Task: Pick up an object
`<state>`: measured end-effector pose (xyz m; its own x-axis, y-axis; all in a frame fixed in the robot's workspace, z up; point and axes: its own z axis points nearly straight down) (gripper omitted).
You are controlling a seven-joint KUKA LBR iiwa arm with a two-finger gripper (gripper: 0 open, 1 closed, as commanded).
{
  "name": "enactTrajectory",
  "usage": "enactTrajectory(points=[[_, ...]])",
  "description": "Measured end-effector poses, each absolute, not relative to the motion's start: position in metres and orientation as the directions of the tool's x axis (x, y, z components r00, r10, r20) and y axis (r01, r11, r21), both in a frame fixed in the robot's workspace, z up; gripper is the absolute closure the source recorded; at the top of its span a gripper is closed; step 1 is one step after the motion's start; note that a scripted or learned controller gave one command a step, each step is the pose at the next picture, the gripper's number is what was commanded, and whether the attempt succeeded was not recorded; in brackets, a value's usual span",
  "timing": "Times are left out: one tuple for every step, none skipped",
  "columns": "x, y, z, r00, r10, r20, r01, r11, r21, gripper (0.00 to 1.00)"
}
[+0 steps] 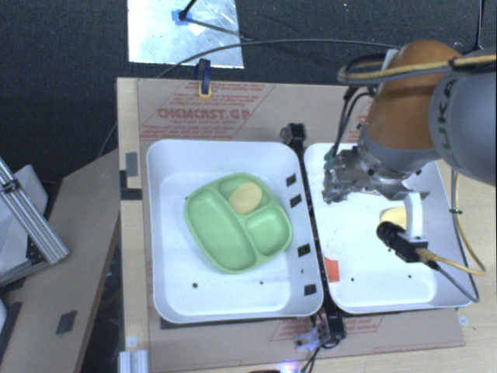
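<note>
Two white bins sit side by side on a brown cardboard sheet [233, 103] printed with red lettering, covering the tabletop [85, 208]. A blue and yellow clamp [204, 78] grips the sheet's far edge. Beyond it lies a shiny foil square [186, 22] on dark carpet [62, 53]. An aluminium rail [27, 216] leans at left

Red print runs across the brown cardboard sheet [225, 103] lying under the two white bins. Its biggest line seems to read "CHEMCAST GP", with smaller lines above and below too fine to make out. More red print shows on the same cardboard at the near edge, illegible from here. The grey arm [466, 115] carries dark letters, cut off, likely "KU".
</note>
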<state>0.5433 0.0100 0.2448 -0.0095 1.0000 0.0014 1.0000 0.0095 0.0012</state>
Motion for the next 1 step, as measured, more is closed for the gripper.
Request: enactTrajectory(points=[[0.5518,0.0681,0.2454,-0.01,1.0,0.002,1.0,0.01,0.003,1.0]])
